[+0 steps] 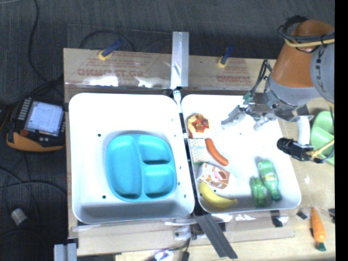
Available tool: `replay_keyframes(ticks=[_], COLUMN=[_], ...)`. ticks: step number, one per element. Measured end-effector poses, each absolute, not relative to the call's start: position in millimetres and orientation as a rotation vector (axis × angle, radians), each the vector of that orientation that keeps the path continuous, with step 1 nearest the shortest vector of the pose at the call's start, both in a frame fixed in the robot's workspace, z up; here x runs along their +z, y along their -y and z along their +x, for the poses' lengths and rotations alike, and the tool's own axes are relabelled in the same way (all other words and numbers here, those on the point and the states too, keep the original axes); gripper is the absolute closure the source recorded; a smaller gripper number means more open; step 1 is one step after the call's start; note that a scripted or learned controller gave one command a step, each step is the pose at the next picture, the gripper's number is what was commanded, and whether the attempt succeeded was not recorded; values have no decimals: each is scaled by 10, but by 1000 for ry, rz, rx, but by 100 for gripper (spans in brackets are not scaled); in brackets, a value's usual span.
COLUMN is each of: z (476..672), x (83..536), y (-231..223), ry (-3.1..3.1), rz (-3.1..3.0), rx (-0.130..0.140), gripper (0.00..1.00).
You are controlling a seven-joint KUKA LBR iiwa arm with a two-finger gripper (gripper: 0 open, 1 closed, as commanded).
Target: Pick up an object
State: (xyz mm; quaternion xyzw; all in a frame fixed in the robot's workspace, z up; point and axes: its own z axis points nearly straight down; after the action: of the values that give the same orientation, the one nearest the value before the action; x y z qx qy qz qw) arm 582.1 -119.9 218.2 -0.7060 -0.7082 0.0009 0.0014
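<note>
Nearest the camera, along the front wall of the right bin, a yellow banana lies curved against the corner beside the divider, and a green plastic bottle lies on its side well to the right of it. Just behind the banana sits a small printed packet, with an orange-red sausage lying at a slant above it and a small white box touching the divider at its left. Farther back, a pastry-like piece with red topping rests near the divider. Across the divider, the left bin holds a blue tray with three compartments, lying flat in its middle. Toward the far right of the right bin, the gripper hangs over bare white floor, its two fingers spread apart with nothing between them, well apart from every object. Behind it rises the arm's orange band. Outside the bins, a handheld pendant with a lit screen lies at far left.
</note>
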Motion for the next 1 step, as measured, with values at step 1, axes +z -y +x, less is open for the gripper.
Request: replay_keyframes(ticks=[1], z=[5811], x=[986], y=[1210], ry=[2443], rz=[-1972], rx=[1], gripper=[0])
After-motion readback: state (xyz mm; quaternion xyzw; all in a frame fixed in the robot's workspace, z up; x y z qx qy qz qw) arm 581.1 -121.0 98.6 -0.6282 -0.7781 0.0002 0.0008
